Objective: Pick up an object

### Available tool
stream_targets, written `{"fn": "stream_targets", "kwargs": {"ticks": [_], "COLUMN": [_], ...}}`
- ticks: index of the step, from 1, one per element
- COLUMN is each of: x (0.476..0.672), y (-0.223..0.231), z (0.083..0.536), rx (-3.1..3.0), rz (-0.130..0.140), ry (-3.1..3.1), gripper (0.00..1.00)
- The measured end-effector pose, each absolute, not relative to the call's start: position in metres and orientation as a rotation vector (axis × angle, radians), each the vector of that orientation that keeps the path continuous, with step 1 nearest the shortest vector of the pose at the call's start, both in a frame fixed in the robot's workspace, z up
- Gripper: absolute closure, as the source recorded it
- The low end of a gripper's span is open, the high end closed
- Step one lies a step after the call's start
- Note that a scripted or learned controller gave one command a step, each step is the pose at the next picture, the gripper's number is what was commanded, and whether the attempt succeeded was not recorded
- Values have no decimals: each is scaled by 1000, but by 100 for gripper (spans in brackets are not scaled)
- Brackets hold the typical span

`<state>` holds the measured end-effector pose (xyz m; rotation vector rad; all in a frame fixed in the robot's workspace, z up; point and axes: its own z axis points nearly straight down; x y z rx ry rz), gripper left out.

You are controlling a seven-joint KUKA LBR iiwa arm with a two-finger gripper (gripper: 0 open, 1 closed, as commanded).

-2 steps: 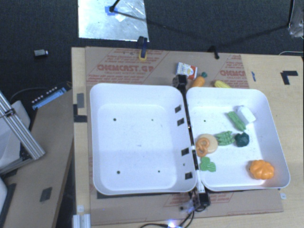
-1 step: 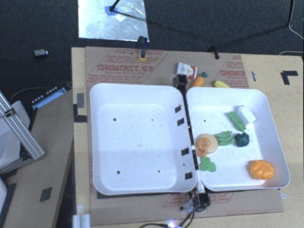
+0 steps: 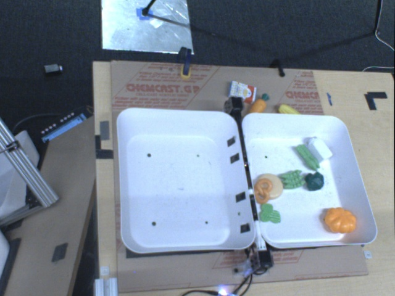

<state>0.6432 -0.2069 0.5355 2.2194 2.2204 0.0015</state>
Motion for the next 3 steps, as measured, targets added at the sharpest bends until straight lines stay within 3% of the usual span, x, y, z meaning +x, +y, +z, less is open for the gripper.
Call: {"fn": "stream_targets", "kwargs": {"ticks": [1, 2, 3], "x": [670, 562, 639], "y": [-206, -207, -205], "z": [536, 537, 531], "rx": [2212, 2224, 2211], "rz": [2, 2, 3], "ry": [2223, 2218, 2226], "gripper": [100, 100, 100]}}
